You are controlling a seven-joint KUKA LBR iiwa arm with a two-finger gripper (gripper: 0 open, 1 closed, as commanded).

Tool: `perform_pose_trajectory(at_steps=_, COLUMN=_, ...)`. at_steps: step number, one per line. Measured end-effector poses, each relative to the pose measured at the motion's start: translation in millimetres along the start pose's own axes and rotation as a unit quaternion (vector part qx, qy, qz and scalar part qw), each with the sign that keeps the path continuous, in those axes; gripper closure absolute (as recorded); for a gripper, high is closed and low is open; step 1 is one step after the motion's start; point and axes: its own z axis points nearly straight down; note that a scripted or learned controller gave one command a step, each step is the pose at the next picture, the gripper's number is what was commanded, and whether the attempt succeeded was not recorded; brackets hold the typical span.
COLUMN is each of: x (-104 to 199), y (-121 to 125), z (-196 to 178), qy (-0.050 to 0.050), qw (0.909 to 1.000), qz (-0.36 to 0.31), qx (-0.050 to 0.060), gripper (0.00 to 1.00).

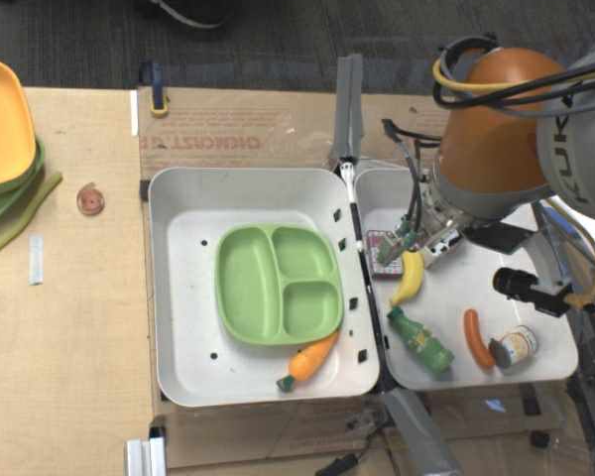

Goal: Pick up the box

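box not yet lifted

the box (pixel 385 253) lies flat in the right bin (pixel 535 365), near its left wall, touching the banana (pixel 410 276). the end effector (pixel 416 238) hangs just above it; i cannot tell its state from here. judging by this, grasp and lift remain undone.

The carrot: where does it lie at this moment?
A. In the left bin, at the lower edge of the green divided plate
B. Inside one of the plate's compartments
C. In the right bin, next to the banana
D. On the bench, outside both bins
A: the carrot lies on the floor of the left bin, against the lower rim of the green divided plate, not in a compartment.
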Motion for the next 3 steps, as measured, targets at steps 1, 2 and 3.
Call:
perform_pose_trajectory(at_steps=1, x=-46, y=51, z=-16, qy=-0.001, qw=0.9822, qz=0.188, qx=0.000, gripper=1.00)
perform_pose_trajectory(at_steps=2, x=25, y=29, z=3, qy=0.000, qw=0.9899, qz=0.142, qx=0.001, gripper=1.00)
perform_pose_trajectory(at_steps=3, x=-35, y=23, z=-12, qy=-0.001, qw=0.9964, qz=0.084, qx=-0.001, gripper=1.00)
